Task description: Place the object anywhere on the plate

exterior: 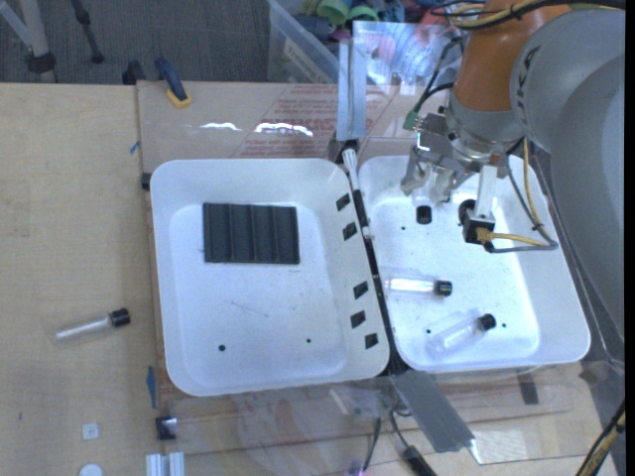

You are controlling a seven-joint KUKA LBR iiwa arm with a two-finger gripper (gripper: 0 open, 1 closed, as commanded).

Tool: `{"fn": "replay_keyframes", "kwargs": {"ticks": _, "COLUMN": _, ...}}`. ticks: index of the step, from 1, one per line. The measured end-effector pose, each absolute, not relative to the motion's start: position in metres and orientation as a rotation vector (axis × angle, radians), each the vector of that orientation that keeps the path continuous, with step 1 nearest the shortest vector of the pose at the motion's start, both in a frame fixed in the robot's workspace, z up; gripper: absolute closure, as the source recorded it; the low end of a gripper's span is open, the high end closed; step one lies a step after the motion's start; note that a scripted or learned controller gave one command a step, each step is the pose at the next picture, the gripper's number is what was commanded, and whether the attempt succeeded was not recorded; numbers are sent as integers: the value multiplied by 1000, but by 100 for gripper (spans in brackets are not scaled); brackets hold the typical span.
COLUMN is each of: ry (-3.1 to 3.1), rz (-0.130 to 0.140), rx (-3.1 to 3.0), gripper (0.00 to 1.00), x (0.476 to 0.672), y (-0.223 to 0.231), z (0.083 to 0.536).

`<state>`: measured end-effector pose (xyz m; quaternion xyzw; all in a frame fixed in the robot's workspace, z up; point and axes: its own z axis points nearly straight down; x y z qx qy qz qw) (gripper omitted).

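The gripper (429, 188) hangs over the back part of the right bin (556, 305), below the orange band (486, 62) of the arm (575, 87). Its two fingers (412, 179) point down, and a small vial (424, 213) with a black cap is seen just under them. I cannot tell if the fingers are wide or narrow, and I cannot tell if they touch this vial.

In the right bin there are three vials in total. The first one is under the gripper. The second vial (417, 287) lies on its side near the middle of the bin, its black cap to the right. The third vial (459, 331) lies tilted near the front, its black cap also to the right. These two are apart from each other.

In the left bin (179, 355) lies one dark plate (251, 233) with ribs, flat, in the back half of the bin. Nothing lies on it.

One more vial (91, 325) lies on the wooden bench (60, 216), to the left of the left bin and well apart from it. So I count four vials.

Behind the bins stands a clear tub (298, 13) with colourful toys.
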<state>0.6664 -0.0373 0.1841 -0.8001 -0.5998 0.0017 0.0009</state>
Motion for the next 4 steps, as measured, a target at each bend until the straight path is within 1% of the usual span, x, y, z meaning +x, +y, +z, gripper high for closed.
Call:
{"fn": "replay_keyframes", "kwargs": {"ticks": 1, "ry": -1194, "rz": 1, "rx": -2907, "gripper": 100, "x": 666, "y": 22, "z": 199}}
{"fn": "replay_keyframes", "kwargs": {"ticks": 2, "ry": -1627, "rz": -1, "rx": -2689, "gripper": 100, "x": 650, "y": 96, "z": 274}}
{"fn": "replay_keyframes", "kwargs": {"ticks": 3, "ry": -2267, "rz": -5, "rx": -2179, "gripper": 100, "x": 667, "y": 156, "z": 353}}
{"fn": "replay_keyframes", "kwargs": {"ticks": 4, "ry": -2287, "rz": 4, "rx": -2151, "gripper": 100, "x": 559, "y": 207, "z": 258}}
